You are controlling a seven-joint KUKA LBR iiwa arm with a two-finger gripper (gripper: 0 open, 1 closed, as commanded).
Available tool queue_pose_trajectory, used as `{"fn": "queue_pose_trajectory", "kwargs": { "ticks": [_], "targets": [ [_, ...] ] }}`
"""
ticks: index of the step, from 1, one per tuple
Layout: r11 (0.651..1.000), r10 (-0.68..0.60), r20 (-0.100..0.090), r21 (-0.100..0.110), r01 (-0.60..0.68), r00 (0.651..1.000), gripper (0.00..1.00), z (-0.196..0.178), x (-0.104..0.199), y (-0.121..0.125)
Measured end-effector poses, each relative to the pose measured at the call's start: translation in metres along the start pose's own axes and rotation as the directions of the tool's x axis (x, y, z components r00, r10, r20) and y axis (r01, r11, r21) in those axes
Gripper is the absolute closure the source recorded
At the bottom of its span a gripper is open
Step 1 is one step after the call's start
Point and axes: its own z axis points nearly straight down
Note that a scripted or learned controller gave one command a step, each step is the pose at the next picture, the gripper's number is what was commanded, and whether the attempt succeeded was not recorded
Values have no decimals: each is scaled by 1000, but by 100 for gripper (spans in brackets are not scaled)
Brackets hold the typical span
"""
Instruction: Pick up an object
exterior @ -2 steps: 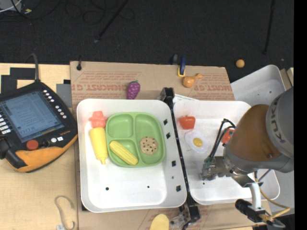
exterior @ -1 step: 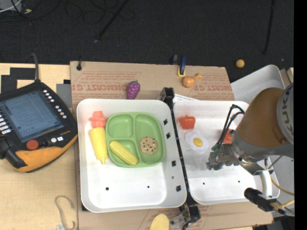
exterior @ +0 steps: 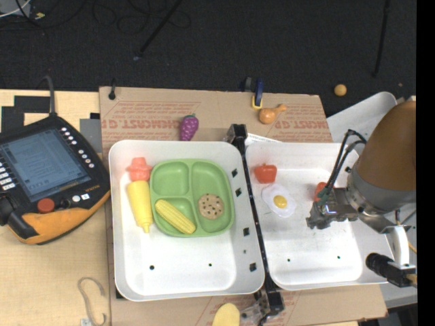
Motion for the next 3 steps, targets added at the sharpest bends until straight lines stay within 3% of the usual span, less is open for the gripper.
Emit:
{"fn": "queue_pose_trajectory", "kwargs": {
  "ticks": [1, 2, 3],
  "targets": [
    [1000, 0, -1, 3, 0, 1000, 100, -11, -1, 0],
    [1000, -3, -2, 5, 3, 1000, 100, 0, 29, 26],
    [1000, 0, -1, 4, 0, 1000, 100, -20, 24, 32]
  ]
}}
